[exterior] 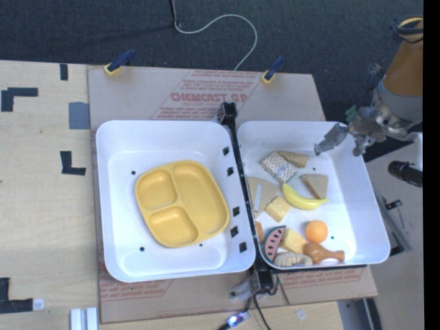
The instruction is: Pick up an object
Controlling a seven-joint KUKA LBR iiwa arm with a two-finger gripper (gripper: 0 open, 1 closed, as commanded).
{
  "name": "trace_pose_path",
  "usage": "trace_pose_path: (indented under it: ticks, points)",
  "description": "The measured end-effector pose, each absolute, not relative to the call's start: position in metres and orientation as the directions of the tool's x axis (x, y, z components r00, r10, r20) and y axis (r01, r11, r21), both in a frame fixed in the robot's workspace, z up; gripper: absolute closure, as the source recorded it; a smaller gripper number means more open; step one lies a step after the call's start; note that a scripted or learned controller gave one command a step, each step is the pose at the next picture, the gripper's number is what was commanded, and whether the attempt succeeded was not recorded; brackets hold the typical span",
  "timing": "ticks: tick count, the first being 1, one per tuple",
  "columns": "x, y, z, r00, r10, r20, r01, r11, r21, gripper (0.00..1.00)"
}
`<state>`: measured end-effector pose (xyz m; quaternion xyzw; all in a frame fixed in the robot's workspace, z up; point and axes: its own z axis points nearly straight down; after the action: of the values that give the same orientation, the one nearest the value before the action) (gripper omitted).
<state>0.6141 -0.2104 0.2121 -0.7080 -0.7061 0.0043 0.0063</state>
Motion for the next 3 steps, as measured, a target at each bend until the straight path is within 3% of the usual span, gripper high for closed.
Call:
trace_pose_path:
  ticks: [1, 3]
  points:
    - [0.617, -0.210, 0.221, -0.001, 1.000, 0.000, 1.000, 0.001, -0.001, 0.00]
    - [0.624, -0.194, 0.101, -0.002, 1.000, 0.000, 1.000, 0.002, -0.006, 0.00]
